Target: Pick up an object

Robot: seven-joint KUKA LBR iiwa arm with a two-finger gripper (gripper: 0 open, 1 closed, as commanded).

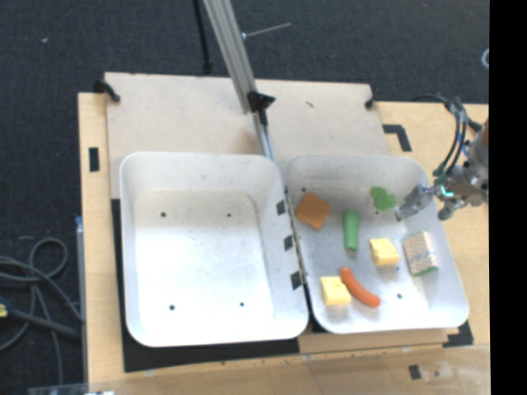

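Nearest the camera, along the front of the right bin point(449, 303), a yellow block point(335, 291) sits just left of an orange sausage-shaped piece point(361, 288). The sausage's long axis runs on a slant, its upper end pointing toward the bin's middle and its lower end toward the front right corner; its upper end lies just beside the yellow block.

A step further back, a second yellow block point(384, 252) lies near the middle right, and just beside it to the right is a speckled, pale sponge-like block point(421, 253) edged in green, its long side tilted a little off upright in the view.

Further back, a green stick point(352, 230) lies with its long axis nearly straight front-to-back, leaning slightly left at the top. To its left, near the wall shared with the left bin point(132, 245), rests a brown-orange square block point(312, 210), turned cornerwise. Behind and right of the stick is a small green lump point(382, 197).

The gripper point(430, 203) hangs over the right bin's far right edge, just right of the green lump. Its two fingers stand spread apart, with nothing between them.
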